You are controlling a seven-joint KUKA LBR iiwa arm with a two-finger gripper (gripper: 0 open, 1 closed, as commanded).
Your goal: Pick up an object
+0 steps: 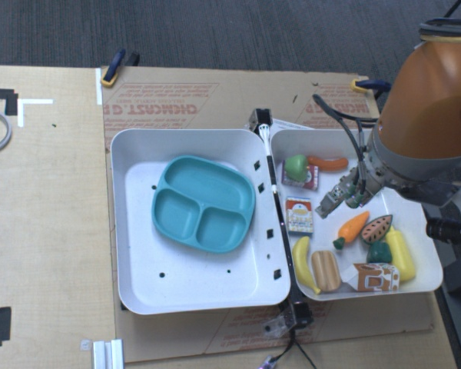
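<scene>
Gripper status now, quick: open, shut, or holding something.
Gripper: above the right bin, near the carrot; nothing visible between its fingers; open or shut cannot be told.

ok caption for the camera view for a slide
Gripper hovers over the toy-food bin, near a carrot; teal divided plate lies in the left bin.

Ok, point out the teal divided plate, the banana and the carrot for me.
Teal divided plate (203,204), camera view, on the ridge between its compartments.
Banana (302,264), camera view, mid-length of its curved body.
Carrot (354,226), camera view, middle of the orange part.
</scene>
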